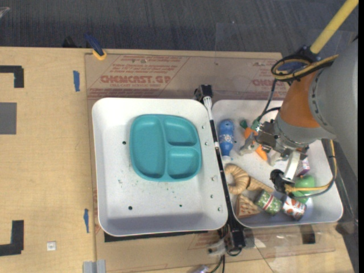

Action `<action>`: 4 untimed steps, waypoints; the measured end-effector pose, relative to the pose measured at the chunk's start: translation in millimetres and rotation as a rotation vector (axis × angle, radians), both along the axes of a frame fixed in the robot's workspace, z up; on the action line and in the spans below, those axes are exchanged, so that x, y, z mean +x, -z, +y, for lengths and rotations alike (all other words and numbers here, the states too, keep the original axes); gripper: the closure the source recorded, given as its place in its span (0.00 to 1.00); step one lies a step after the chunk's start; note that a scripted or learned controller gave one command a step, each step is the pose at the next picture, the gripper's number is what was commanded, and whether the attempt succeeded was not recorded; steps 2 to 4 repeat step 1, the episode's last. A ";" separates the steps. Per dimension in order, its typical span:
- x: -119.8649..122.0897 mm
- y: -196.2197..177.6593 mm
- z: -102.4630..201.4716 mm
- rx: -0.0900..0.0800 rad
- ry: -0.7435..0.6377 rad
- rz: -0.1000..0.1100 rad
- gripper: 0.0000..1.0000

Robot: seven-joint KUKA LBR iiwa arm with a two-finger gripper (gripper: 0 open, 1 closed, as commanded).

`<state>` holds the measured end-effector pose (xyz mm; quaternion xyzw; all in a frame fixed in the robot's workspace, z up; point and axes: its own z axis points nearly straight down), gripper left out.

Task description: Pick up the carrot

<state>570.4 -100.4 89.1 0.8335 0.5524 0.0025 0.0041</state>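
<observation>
Nearest you: can (pixel 293 207), pizza slice (pixel 246 205), croissant (pixel 239 177) in the right bin (pixel 335 206). Carrot (pixel 260 150), orange, lies under the end effector (pixel 257 144); opening cannot be told. You should descend squarely over it, avoiding the blue bottle (pixel 226 135).

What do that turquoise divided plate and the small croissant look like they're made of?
The turquoise plate looks like moulded plastic: one even colour, rounded compartment edges, a dull sheen. The croissant in the right bin seems to be a toy, probably plastic or rubber: uniform tan with smooth ridges, though it is too small to be sure.
</observation>
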 end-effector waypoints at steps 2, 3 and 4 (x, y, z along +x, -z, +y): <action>1.6 -11.8 -0.4 -0.001 -0.001 -0.003 1.00; 1.6 -11.8 -0.4 -0.001 -0.001 -0.003 1.00; 1.6 -11.8 -0.4 -0.001 -0.001 -0.003 1.00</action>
